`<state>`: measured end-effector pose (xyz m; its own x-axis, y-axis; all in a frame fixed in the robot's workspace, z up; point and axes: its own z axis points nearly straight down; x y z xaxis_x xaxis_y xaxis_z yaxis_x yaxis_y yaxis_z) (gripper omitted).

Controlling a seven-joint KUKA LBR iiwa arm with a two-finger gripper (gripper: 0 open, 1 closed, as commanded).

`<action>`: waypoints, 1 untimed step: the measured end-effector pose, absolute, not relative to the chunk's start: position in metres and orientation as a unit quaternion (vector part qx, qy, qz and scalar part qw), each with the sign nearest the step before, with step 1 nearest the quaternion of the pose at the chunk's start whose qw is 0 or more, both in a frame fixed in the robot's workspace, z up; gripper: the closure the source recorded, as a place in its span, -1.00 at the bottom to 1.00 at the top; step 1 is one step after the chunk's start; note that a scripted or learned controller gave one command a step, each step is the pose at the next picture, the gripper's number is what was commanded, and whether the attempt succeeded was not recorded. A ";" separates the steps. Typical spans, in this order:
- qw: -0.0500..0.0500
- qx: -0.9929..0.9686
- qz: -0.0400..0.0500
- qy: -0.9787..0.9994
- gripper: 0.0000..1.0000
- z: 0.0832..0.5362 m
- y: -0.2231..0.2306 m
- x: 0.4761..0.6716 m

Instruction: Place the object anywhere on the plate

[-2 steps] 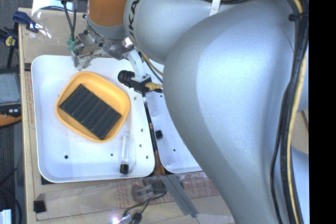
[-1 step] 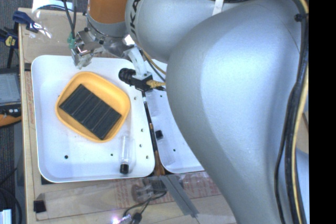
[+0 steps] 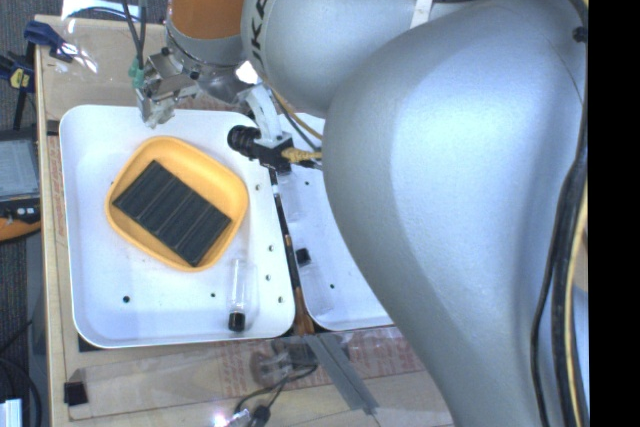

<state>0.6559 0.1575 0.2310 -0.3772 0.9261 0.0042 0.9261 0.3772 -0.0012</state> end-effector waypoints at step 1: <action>0.003 -0.556 -0.001 -0.831 1.00 0.241 0.159 0.656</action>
